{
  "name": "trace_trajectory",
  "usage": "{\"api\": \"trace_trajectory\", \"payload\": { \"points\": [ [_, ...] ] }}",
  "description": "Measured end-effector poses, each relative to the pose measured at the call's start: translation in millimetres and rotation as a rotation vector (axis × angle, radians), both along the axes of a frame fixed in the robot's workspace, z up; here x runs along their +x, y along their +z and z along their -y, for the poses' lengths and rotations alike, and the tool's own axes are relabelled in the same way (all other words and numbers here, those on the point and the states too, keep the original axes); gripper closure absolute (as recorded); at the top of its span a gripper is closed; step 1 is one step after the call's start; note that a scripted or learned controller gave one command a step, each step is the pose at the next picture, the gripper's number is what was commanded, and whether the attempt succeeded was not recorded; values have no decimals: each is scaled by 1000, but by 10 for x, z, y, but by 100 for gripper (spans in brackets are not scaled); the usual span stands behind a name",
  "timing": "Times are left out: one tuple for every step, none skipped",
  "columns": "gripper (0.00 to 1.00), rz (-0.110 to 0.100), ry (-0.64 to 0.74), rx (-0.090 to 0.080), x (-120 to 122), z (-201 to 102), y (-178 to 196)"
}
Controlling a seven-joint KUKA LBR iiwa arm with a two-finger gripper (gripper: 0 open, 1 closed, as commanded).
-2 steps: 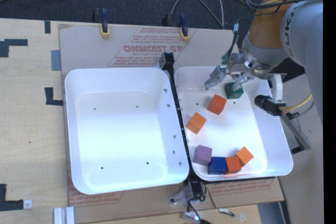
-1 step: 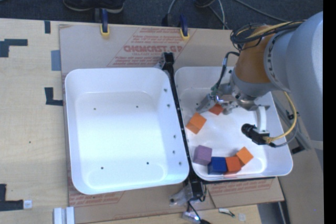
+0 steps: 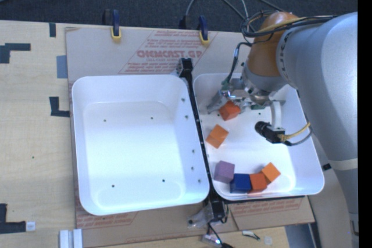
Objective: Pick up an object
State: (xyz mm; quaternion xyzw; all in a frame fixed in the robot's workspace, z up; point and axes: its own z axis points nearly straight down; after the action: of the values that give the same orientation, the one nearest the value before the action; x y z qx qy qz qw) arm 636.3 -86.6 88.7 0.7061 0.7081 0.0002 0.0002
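The grey arm (image 3: 325, 67) is reached in from the right over the right bin (image 3: 302, 183), beside which the left bin (image 3: 133, 142) is set. The gripper (image 3: 231, 103) is seen low in the far part of the right bin, and a red-orange block (image 3: 229, 111) appears to be pinched between its fingers, though the contact is partly hidden. An orange block (image 3: 217, 136) is found just beside it, nearer the camera. A purple block (image 3: 224, 171), a blue block (image 3: 240, 183) and two more orange blocks (image 3: 265, 176) are clustered at the near wall. The grasp step is judged to be in hand; a straight lift is called for next, and the hold should be checked.
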Motion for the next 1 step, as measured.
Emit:
{"api": "trace_trajectory", "payload": {
  "points": [
    [0, -1, 37, -1, 17, 292, 1]
  ]
}}
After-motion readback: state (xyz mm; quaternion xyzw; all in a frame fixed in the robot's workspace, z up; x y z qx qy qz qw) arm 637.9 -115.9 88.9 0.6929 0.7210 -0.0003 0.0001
